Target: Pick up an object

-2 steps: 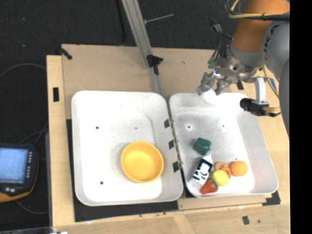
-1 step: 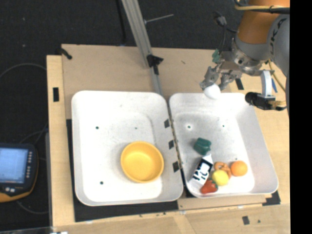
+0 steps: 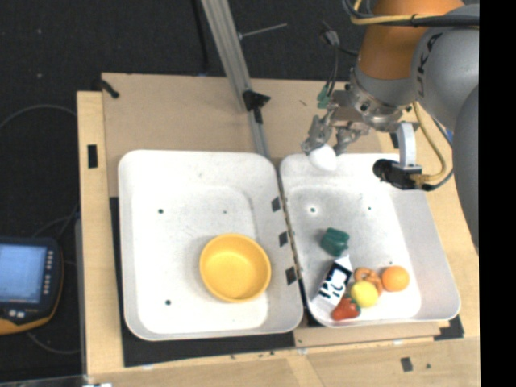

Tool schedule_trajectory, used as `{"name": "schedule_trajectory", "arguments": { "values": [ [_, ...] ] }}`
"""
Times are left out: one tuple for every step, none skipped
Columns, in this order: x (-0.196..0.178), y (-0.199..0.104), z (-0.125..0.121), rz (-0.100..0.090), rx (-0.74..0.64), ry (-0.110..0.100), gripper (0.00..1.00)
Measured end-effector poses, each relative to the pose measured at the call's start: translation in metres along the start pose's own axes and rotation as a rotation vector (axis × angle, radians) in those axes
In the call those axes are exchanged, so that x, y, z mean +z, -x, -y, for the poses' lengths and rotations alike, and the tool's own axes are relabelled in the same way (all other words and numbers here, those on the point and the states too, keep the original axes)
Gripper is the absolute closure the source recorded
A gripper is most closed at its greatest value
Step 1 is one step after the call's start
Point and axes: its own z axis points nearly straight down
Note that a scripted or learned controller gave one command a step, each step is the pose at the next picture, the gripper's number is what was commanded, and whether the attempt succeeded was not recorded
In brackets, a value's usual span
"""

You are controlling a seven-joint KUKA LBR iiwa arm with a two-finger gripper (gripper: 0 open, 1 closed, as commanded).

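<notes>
The gripper (image 3: 326,145) hangs over the far left corner of the right bin (image 3: 407,216), up the view from the green block (image 3: 334,239) and a touch to its left. Its two fingers (image 3: 311,142) slant down on either side of a small white ball (image 3: 324,159), and their tips look pressed against the ball's upper part, so they seem to be pinching it. The view does not show whether the ball is lifted off the bin's rim or resting on it. The green block itself lies alone near the middle of the right bin, well apart from the ball. Just below the block, toward the near rim, a black-and-white packet (image 3: 334,281) lies tilted, with its upper end close to the block. To the right of the packet, and down and right of the block, four things sit in a cluster: an orange-red fruit (image 3: 368,276), a yellow fruit (image 3: 364,295) touching it on the near side, a red piece (image 3: 346,310) at the near rim beside the packet's lower end, and an orange (image 3: 395,279), the farthest right from the block. Well left of the block, across the seam between the bins, a yellow bowl (image 3: 235,268) stands upright in the left bin (image 3: 161,180), a little nearer the viewer than the block. Both bins rest on the brown tabletop (image 3: 173,95). A grey metal rail (image 3: 228,43) slants up from the far side, up and left of the block.
</notes>
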Motion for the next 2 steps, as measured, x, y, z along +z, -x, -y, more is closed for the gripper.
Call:
{"name": "schedule_trajectory", "arguments": {
  "values": [
    [0.006,-0.061,0.015,0.000,-0.001,-0.001,1.00],
    [0.001,-0.108,0.030,0.000,0.000,-0.001,1.00]
  ]
}}
